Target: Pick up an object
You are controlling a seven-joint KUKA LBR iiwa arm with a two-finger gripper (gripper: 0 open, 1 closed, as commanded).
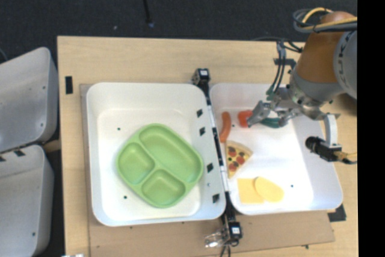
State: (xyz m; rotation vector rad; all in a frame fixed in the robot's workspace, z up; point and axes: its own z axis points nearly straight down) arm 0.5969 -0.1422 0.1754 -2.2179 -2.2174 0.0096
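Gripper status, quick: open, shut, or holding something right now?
Gripper: over the right bin, down beside the small red piece. Open or shut cannot be told from this view, and no object is seen held.

arm (322, 66): reaching in from right | claw (260, 116): low, angled left

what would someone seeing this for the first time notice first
The bright green divided plate in the left bin stands out most against the white. In the right bin lies a scatter of toy food: a pizza slice, a sausage and yellow cheese pieces. The grey and orange arm reaches in from the right, its tool low near a red piece.
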